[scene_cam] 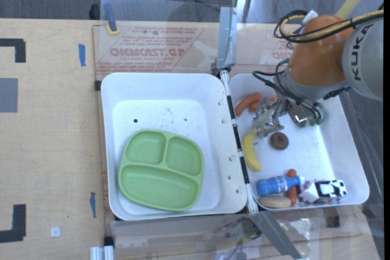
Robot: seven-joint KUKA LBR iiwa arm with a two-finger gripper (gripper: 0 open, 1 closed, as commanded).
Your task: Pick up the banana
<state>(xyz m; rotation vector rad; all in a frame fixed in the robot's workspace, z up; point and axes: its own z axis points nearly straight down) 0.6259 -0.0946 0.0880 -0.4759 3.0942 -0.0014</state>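
I am hovering my gripper (266, 125), grasp unreadable from here, while the banana (250, 151) is lying just below-left, long axis running toward the near rim.

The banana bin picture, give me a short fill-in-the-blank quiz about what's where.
1. The banana lies in the ____ bin of the two, against the bin's left wall.
2. The green plate has ____ compartments.
3. The tool hovers between the carrot and the round ____ disc.
4. The blue bottle lies nearer the ____ edge of the right bin.

Missing words: right; three; brown; bottom
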